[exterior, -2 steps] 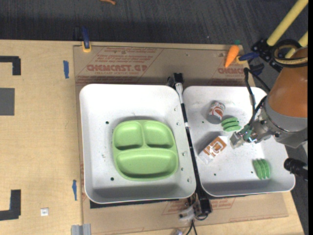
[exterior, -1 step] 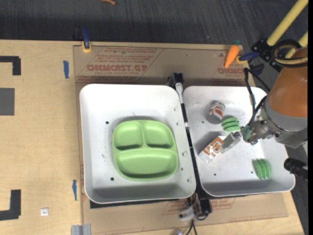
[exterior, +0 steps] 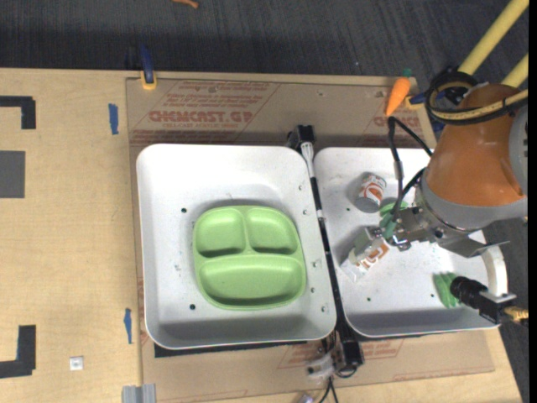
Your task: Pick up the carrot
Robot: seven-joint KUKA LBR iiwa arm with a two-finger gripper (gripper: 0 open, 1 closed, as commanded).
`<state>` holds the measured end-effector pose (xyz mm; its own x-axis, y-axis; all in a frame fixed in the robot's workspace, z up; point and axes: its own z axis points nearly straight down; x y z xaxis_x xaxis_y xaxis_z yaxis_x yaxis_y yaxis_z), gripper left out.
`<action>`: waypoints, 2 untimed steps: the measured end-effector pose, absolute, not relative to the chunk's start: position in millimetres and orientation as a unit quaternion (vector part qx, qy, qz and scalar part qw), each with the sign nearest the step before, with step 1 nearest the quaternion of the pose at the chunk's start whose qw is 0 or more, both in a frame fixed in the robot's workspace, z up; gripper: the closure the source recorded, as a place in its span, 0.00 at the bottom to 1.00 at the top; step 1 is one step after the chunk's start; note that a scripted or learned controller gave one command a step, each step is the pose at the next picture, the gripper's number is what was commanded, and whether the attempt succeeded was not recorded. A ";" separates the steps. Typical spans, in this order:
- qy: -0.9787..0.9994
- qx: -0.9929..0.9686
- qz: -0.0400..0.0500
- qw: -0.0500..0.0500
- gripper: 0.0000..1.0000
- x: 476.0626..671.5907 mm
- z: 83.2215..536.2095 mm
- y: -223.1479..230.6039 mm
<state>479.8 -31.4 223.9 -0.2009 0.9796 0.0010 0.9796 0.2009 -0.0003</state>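
Gripper [exterior: 388,240] over the right bin [exterior: 419,319], its grip unclear, touching a carrot [exterior: 370,253]; 2 bins; 1 green tray [exterior: 248,254].

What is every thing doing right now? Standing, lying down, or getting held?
green divided plate: lying flat, right way up, in the left bin.
small can: tipped over in the right bin.
carrot: probably the orange piece lying beside the gripper; no hold visible.
green toy: lying down.
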 end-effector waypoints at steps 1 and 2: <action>-0.705 -0.710 0.000 0.000 0.00 479.5 227.1 37.0; -0.841 -0.542 0.000 0.001 0.00 478.9 185.5 52.7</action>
<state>478.9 52.7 185.5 -0.4133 0.9106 0.0017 0.9106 0.4133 -0.0022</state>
